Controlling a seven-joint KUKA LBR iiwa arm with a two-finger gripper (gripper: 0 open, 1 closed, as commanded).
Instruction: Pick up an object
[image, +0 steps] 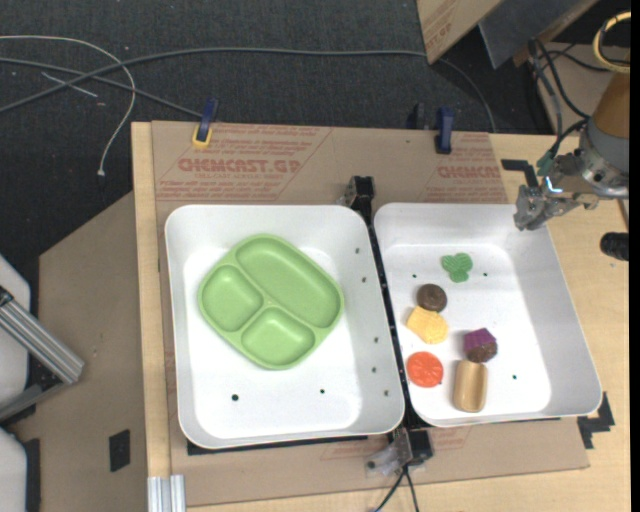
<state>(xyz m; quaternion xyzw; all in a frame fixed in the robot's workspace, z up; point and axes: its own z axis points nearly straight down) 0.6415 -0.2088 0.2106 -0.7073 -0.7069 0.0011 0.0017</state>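
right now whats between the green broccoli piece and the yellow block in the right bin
In the camera view, a small brown round piece sits between the green broccoli piece and the yellow block, just above the block, near or touching it.

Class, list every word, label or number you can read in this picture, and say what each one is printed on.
"CHEMCAST GP": red print on the brown board behind the left bin.
Red print on the same board behind the right bin: seems the same word, too blurred to read.
Print on the cardboard box at top: too small to read.
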